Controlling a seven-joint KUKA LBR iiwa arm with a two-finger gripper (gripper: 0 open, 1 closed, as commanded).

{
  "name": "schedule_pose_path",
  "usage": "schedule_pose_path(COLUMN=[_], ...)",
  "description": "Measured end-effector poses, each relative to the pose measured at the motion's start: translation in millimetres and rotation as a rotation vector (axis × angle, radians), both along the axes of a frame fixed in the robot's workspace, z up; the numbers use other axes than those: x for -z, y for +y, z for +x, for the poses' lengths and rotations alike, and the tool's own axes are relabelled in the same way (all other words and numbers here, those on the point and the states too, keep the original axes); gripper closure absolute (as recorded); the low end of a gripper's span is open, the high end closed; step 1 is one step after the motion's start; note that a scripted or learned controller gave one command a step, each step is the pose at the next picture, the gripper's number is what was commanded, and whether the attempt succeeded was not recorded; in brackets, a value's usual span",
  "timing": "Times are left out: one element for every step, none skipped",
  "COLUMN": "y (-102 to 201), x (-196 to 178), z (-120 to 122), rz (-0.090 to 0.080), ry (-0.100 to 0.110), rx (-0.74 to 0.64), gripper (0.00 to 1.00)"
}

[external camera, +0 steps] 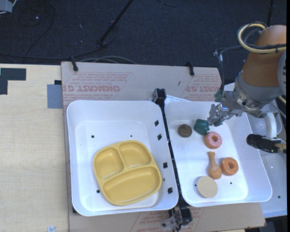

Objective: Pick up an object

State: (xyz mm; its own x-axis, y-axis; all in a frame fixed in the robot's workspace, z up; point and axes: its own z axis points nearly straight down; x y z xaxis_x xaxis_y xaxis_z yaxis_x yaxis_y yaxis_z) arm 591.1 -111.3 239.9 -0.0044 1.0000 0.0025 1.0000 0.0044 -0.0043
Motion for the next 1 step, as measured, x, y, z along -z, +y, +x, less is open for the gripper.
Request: schedule_pose_path(y=[51.3], x=[12.2], z=[-10.9], rz=[0.0], ry=[0.002], rx=[0.0], gripper=[1.0])
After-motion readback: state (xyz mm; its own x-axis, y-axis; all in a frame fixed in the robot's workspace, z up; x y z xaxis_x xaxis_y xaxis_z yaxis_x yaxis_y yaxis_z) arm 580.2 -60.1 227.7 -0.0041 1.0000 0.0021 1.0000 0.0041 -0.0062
